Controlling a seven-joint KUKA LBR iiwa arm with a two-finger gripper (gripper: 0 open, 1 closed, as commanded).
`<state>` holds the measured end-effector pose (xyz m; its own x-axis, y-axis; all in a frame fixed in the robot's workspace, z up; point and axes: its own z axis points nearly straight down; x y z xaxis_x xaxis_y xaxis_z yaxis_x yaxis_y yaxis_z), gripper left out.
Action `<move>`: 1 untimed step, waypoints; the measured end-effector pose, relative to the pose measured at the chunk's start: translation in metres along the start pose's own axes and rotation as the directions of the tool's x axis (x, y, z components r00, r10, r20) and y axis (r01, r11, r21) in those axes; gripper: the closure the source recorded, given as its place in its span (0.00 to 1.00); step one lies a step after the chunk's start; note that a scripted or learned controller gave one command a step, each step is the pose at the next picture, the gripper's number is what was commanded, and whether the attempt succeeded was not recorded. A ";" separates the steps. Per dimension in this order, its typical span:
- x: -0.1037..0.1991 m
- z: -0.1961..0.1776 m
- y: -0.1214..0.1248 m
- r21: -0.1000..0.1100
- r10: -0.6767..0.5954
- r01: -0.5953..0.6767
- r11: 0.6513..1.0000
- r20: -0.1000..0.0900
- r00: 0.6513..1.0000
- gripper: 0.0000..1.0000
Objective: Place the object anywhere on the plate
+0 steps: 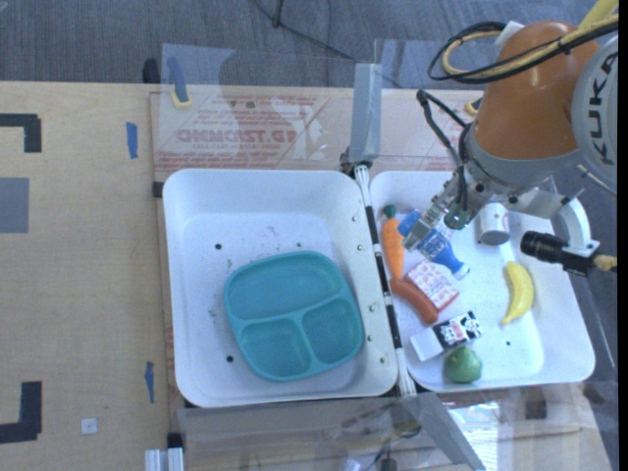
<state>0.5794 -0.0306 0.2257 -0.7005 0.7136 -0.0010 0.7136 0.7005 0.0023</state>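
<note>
While my gripper hangs at the frame's centre right over the blue bottle, which I judge the likely target, its long axis runs down-right; the teal plate lies lower left. I cannot tell the jaws' state.

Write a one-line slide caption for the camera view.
KUKA arm's gripper hovers over toys in the right bin; the teal divided plate sits in the left bin.

We see two white bins, left and right, side by side on a wooden bench; blue tape strips and black cables lie beyond them.
</note>
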 end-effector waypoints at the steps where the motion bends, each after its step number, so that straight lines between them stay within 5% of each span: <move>1: 0.079 0.041 0.054 0.000 -0.166 0.166 0.986 0.000 0.986 1.00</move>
<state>0.5632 0.0636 0.1852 -0.8090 0.5878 -0.0010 0.5878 0.8090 0.0024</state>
